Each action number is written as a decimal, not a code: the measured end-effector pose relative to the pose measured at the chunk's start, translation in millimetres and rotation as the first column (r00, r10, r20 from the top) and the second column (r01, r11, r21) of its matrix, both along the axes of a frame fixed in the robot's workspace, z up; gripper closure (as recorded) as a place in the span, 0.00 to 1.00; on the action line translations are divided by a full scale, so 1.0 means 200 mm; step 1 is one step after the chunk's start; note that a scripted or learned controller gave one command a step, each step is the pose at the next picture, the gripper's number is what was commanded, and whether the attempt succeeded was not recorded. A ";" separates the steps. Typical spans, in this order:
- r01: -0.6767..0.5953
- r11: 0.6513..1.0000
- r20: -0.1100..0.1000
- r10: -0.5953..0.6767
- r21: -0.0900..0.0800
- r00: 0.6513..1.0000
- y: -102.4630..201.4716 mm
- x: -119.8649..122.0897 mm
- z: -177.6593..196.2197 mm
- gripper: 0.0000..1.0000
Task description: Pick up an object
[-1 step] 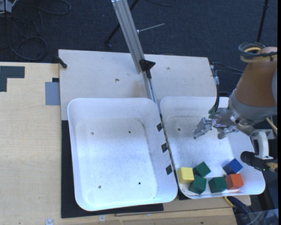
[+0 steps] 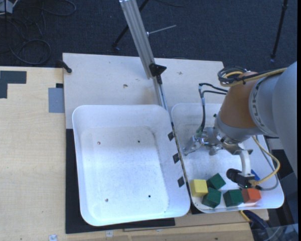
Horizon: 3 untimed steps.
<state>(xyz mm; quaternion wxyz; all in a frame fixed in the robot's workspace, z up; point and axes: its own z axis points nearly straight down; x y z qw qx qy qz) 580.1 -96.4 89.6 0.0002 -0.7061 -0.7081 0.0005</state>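
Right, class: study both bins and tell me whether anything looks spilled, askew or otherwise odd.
Nothing looks spilled or damaged. The blocks, a yellow block, three green blocks and an orange block, all sit crowded in the right bin's near corner. The gripper is apart from them.

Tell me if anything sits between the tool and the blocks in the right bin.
Nothing visible does. The tool hangs over bare floor of the right bin, and the yellow block and green blocks lie in a cluster nearer the bin's front edge, with open white floor between.
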 end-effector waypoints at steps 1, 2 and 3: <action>0.007 1.000 0.000 -0.007 0.002 1.000 -0.01 0.00 0.06 1.00; 0.001 1.000 0.004 -0.001 -0.003 1.000 -0.27 0.34 0.08 1.00; -0.007 1.000 -0.003 0.007 0.000 1.000 -0.25 0.33 0.13 1.00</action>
